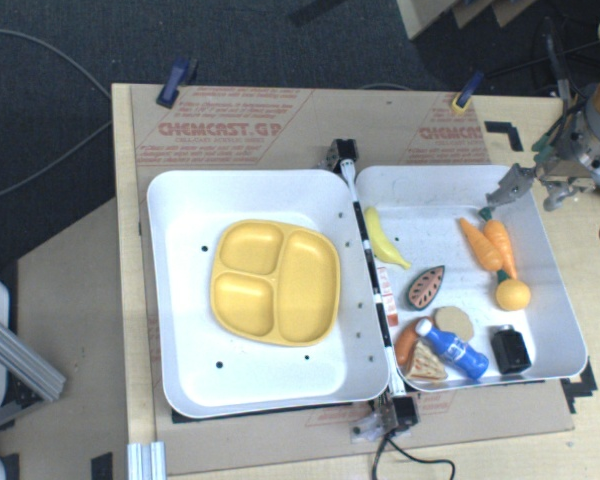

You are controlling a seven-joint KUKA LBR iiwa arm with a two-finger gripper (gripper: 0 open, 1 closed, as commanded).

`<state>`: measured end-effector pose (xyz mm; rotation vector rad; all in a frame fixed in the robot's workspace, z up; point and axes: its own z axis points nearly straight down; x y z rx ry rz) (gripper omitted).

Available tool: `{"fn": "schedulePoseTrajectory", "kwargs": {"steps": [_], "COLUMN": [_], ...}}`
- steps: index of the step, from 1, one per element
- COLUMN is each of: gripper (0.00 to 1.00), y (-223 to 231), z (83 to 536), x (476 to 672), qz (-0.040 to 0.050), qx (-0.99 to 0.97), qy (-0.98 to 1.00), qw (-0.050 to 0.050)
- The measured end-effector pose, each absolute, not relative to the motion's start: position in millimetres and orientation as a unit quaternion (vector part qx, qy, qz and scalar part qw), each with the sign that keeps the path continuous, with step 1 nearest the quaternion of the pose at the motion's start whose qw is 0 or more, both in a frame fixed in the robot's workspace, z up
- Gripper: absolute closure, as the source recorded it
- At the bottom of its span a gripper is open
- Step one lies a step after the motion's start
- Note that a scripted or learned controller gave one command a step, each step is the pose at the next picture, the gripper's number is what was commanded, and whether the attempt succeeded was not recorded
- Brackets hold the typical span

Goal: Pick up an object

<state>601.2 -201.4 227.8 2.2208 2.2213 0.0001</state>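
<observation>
Holding nothing at the gripper (525, 190) – fingers spread wide, with only air between them, up over the far corner of the right bin (570, 318). Closest to the gripper, just below it and a bit to its left: the carrot (490, 245), orange, long and thin, smooth like toy plastic, lying flat with a second orange piece tight against it. Probably the easiest thing to go for. Best to come straight down over the middle of the carrot, turn so the fingers sit across its thin side, then close slowly – could roll or slip away if squeezed near the pointy end. Further below the gripper, right past the carrot's tip: a small yellow ball (513, 294), round and shiny, likely to pop out of a pinch. Lower again: a black block (511, 350) with flat sides, good for gripping but close to the bin wall. Down and left of the gripper: a blue bottle (454, 350) lying on its side in a crowded bunch, touching a round brown cookie shape (454, 321); hard to reach without bumping things. Well off to the gripper's left: a curved yellow banana (383, 240) by the bin edge. Much further left, in the other bin (180, 268): a big yellow plate (276, 281) with three dips, too wide to pinch.
</observation>
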Motion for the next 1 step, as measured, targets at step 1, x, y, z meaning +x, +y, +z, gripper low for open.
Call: {"fn": "schedulePoseTrajectory", "kwargs": {"steps": [1], "gripper": [0.00], "y": [-215.5], "z": [84.8], "x": [616.4], "qz": [0.0024], "qx": [0.706], "qy": [0.709], "qw": [-0.002]}}
